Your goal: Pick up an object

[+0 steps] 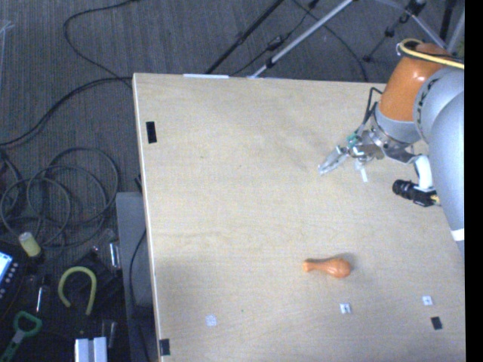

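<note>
The arm reaches in from the right, its gripper [346, 161] hanging over the far right part of the wooden board [226, 202]. The 2 fingers stand spread apart, one pointing left toward the board's middle and one angled down, and nothing lies between them. So the task looks to be at its approach step: no grasp is made yet.

The only loose thing on the board is 1 orange pear-shaped object [329, 267], bulbous at its right end and tapering to a narrow neck on the left. It lies flat on the near right part of the board, well apart from the gripper and nearer to the camera than it.

The next move, as I judge it, calls for carrying the gripper nearer, over the object, turning the wrist so the fingers straddle the thick end across its short axis, then descending and closing. The rounded body may roll or slip out if the fingers close off-centre.

No bin walls are plain here; the surface reads as 1 flat board, holding just that object and a few small marker tags.
</note>
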